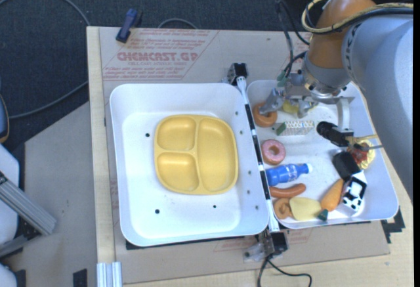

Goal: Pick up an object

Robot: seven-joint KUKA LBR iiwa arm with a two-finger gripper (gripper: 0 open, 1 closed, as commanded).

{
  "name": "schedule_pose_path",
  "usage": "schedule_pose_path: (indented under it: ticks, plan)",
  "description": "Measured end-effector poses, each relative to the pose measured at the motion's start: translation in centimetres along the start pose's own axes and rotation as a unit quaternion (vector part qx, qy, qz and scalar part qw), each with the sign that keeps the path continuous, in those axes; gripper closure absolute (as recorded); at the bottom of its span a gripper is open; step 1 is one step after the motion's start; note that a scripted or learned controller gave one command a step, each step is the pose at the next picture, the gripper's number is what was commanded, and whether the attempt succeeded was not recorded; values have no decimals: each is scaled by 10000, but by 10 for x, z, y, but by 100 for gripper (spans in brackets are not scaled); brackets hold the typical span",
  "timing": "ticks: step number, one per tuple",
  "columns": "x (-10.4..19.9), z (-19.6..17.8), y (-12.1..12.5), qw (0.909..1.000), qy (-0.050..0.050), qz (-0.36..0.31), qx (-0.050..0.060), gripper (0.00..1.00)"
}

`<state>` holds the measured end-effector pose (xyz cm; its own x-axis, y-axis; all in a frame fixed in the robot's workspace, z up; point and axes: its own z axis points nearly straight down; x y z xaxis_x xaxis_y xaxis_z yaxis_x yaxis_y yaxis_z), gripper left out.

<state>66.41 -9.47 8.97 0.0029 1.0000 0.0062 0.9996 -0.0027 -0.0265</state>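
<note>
Now | pincer [293,100] low at back of right bin [387,203], grip state: cannot tell | nearest target: brown ring [265,115] just beside it | risk: crowded toys, pincer may nudge ring against bin wall or close beside it

Both white bins [131,148] look like smooth moulded plastic with a soft sheen. At the centre left of the frame, the yellow divided plate [195,153] is matt plastic, evenly coloured. At the lower right, the blue bottle [286,174] shines like glossy plastic, and the carrot [333,194] has a duller plastic skin. The arm's orange band [338,23], upper right, is glossy; the grey casing [387,49] beside it is smooth and satiny. The bench top [98,115] looks like pale matt board.
</note>
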Motion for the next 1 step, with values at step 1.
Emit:
schedule_pose_path:
  ticks: [1]
  plan:
    - [-3,-9,0,10000,-27,17,-8,100]
